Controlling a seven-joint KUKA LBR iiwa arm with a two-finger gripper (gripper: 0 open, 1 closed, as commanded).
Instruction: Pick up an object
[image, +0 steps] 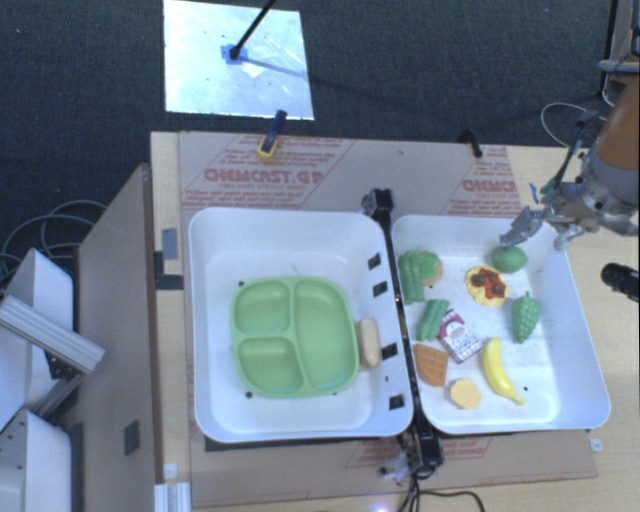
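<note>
One green ball (509, 259) lies just under hand (545, 228).

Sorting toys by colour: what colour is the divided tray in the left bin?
Light green; the divided tray shows clearly in the camera view.

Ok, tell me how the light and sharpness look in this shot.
Camera view: even overhead light with soft shadows; the left bin and right bin are bright white but not blown out; the shiny sheet on the dark floor glares; the whole picture is slightly soft, so small toys like the banana lack fine detail; the gripper looks blurred.
</note>
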